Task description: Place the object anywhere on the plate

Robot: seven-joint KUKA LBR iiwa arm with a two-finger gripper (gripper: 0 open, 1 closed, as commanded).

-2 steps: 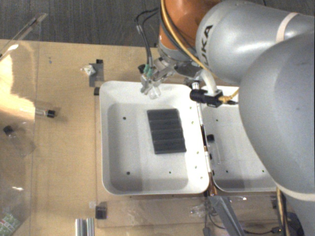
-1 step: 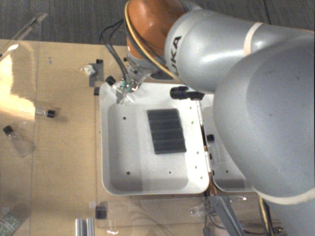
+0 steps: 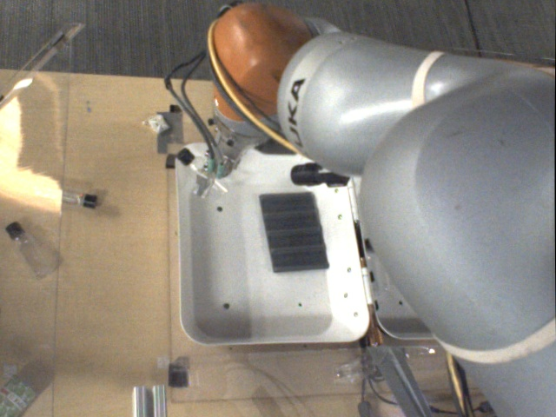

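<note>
A dark ribbed rectangular plate (image 3: 294, 231) lies flat in the middle of the left white bin (image 3: 186, 268). My gripper (image 3: 208, 179) hangs over the bin's far left corner, to the upper left of the plate and apart from it. Its tip looks pale with a greenish glint. Any small thing held there is too tiny to make out. The orange band and grey arm cover the bin's far edge.
A short black thing (image 3: 311, 175) lies at the bin's far wall, partly under the arm. The right bin (image 3: 401, 325) is mostly hidden by the arm. Small vials (image 3: 85, 200) (image 3: 28, 247) rest on the wooden bench at the left.
</note>
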